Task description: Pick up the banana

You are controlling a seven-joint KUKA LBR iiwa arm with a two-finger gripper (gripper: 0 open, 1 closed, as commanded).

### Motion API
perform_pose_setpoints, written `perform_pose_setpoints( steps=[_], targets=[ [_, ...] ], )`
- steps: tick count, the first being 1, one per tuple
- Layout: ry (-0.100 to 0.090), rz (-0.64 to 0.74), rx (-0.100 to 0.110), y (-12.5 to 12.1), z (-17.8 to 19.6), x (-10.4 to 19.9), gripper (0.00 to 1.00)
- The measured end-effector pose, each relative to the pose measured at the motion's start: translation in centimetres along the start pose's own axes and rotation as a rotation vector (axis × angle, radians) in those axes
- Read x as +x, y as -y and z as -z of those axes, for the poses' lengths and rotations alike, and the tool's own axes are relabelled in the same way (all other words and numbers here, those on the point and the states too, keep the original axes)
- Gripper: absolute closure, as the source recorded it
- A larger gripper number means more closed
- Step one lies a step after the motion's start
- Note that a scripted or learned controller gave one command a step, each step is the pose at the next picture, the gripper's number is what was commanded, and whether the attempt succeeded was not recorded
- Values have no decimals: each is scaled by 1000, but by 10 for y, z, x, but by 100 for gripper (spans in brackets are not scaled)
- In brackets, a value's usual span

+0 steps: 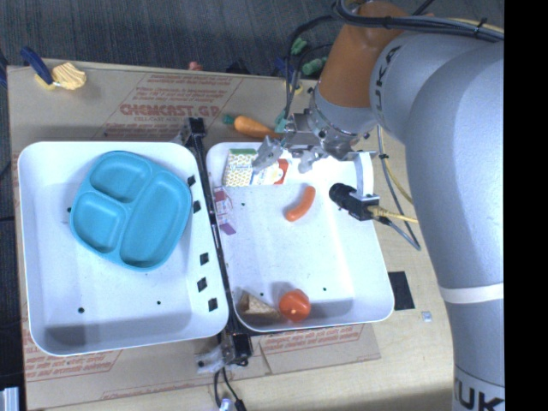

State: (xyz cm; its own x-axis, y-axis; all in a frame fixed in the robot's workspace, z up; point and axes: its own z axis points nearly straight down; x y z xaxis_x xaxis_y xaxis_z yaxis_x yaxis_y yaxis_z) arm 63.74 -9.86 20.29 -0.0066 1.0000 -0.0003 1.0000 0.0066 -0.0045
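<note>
1. Grey KUKA arm (454, 169) with orange band, reaching in from the right and bending down over the far edge of the right bin.
2. Printed cardboard sheet (154, 101) under both bins.
3. Left white bin (51, 315), holding a blue divided plate (130, 209) toward its far side.
4. Right white bin (351, 272), touching the left bin along a black clipped seam.
5. Gripper (291, 151), low over the far-left part of the right bin, just above a small printed carton (239, 169). Open or closed: impossible to tell from here.
6. Orange-red sausage (300, 204), lying free on the floor of the right bin, near the gripper but apart from it.
7. Carrot (253, 127), outside the bins on the cardboard, just beyond the right bin's far rim.
8. Red tomato (294, 305) at the right bin's near wall, touching a brown chunk (253, 305) on its left.
9. Pale yellow object (69, 77), possibly the banana, at the far-left corner of the cardboard, outside both bins and well apart from the gripper.
</note>
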Motion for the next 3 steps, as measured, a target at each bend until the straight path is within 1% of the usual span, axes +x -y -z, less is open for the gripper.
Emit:
perform_pose_setpoints(
  steps=[1,2,3],
  targets=[
    [-1,221,1,-3,-112,-17,0],
    [1,224,0,-4,-101,-17,100],
    [0,-85,-2,-19,-111,1,100]
  ],
)
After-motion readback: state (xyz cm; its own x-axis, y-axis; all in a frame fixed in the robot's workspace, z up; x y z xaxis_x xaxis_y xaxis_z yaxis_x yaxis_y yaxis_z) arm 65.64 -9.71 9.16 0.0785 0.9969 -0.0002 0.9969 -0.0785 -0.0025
